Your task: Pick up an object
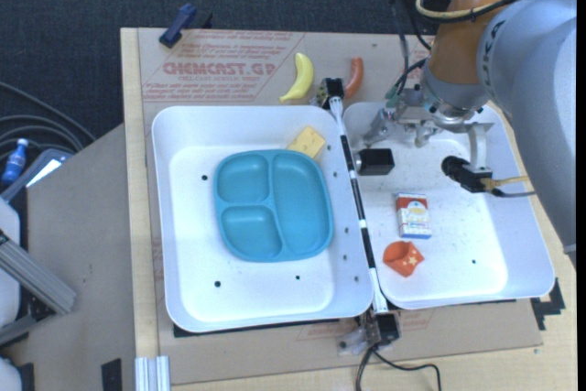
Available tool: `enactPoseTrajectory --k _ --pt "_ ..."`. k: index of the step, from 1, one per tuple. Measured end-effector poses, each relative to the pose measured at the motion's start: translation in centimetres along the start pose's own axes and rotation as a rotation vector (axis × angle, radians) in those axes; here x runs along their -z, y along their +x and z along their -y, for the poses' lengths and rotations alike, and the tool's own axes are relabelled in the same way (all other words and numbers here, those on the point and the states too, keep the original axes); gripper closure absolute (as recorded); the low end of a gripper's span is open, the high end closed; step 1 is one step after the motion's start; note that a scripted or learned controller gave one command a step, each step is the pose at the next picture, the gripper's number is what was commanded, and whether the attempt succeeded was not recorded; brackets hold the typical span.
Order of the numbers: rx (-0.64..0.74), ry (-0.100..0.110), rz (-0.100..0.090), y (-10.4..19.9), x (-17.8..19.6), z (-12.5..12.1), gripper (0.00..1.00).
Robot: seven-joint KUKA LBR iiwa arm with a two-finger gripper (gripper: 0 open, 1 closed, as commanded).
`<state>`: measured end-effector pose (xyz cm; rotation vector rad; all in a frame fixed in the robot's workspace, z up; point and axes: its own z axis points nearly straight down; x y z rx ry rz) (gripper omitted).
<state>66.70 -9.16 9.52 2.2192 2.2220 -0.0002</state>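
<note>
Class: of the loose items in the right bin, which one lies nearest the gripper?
The black block, just left below the gripper; the carton and orange piece lie farther down.

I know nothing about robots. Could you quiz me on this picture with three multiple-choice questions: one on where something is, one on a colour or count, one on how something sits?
1. Where does the blue divided plate lie?
A. in the left bin
B. in the right bin
C. on the cardboard behind the bins

2. How many compartments does that plate have?
A. two
B. three
C. five

3. How does the banana sit?
A. on the plate
B. between the gripper's fingers
C. loose on the cardboard, outside both bins

Answers:
1 A: the plate rests in the middle of the left bin.
2 B: ridges split it into two smaller sections on the left and one long one on the right.
3 C: it lies behind the bins, beside an orange carrot-like piece, while the gripper is over the right bin.
</note>
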Motion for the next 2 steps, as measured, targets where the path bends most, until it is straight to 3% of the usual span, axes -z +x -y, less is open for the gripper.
enactPoseTrajectory --k 1,2 --pt "-0.001 0.003 -0.001 -0.2 -1.0 0.1 0.0" --pt "-0.001 0.001 0.0 -0.1 0.0 0.0 1.0"
